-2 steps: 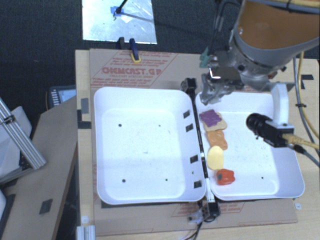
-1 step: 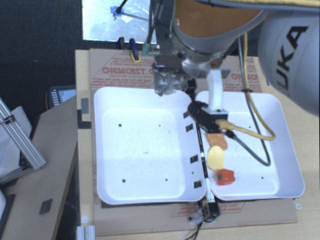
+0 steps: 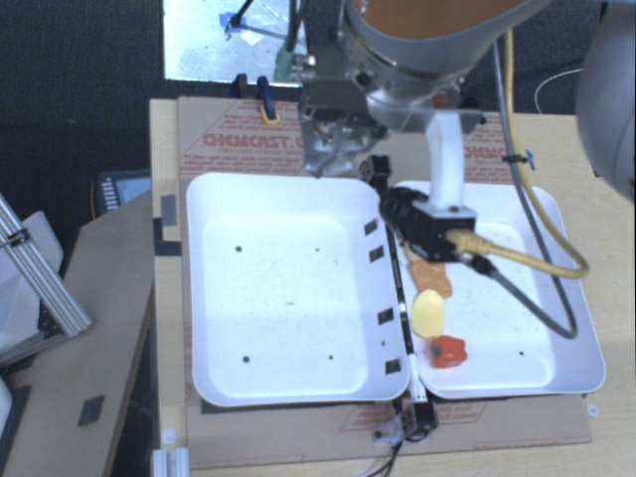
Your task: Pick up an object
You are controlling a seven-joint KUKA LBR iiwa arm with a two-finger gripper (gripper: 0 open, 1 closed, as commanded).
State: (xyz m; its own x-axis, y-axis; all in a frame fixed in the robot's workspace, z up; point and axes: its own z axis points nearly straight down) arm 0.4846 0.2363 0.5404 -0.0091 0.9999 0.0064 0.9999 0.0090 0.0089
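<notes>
At the far left, a ribbed silver aluminium rail (image 3: 35,266) is slanting across the edge of the view, off the bench. Next to it, the pale wooden bench top (image 3: 119,366) is carrying a brown cardboard sheet with red print (image 3: 238,137), and the two bins are sitting on that sheet.

The left shallow white plastic bin (image 3: 214,266) is lying with its floor dotted by a few small dark specks. Behind its far rim, a small blue and yellow clamp (image 3: 266,102) is standing at the edge of the cardboard.

The grey metal two-finger gripper (image 3: 330,159) is hanging over the far rim of the left bin, near the corner closest to the divide between the bins. It is pointing downward with nothing visibly in it, and from this angle I cannot tell whether it is open or closed.

The right shallow white plastic bin (image 3: 571,356) is holding three small things in a row along its left wall, well apart from the gripper. Farthest back, a flat orange piece (image 3: 435,278) is lying with its far end tucked under part of the robot. Just in front of it, touching or nearly so, a pale yellow egg-shaped object (image 3: 428,314) is resting. Nearest the camera, a small red lumpy object (image 3: 447,351) is sitting just beside the yellow one.
</notes>
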